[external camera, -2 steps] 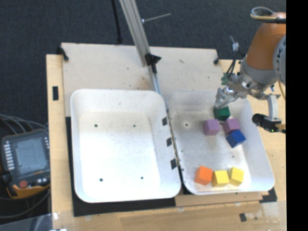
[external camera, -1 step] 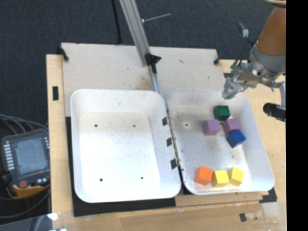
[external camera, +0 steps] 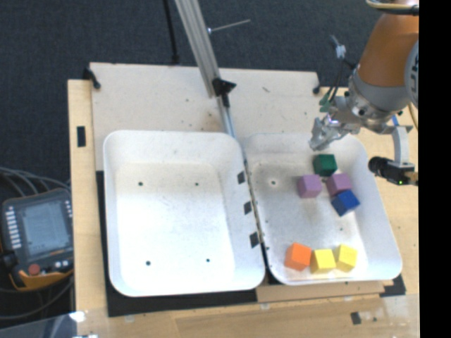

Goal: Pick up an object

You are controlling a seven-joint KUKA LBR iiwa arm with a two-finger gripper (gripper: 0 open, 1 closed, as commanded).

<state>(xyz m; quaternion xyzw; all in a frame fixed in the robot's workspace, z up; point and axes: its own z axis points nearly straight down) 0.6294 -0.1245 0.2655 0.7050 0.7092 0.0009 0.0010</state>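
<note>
Dark grey carpet floor, pale wooden bench, slanting aluminium pole, control pendant at left

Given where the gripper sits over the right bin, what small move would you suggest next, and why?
Probably a short descent toward the green block. The gripper hovers just above and slightly behind it in the right bin, holding nothing I can see. That block has open space on its far side, though the purple blocks lie close in front, so a careful approach seems wise.
</note>
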